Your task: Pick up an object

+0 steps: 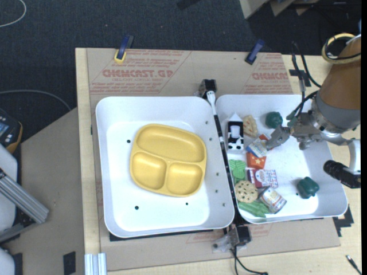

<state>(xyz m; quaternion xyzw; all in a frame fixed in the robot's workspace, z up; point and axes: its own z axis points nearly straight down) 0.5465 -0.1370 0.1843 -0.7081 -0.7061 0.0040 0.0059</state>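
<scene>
The gripper [291,136] hovered with fingers spread and nothing between them above the right bin [338,202]. Small objects [255,176] lay heaped along that bin's left side, beside the gripper.

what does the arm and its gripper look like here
The arm is bulky and rounded, with an orange band above a grey wrist section. Dark cables loop down beside it. The gripper is grey metal with two slim fingers, and a black cylindrical part juts out below the wrist.
</scene>
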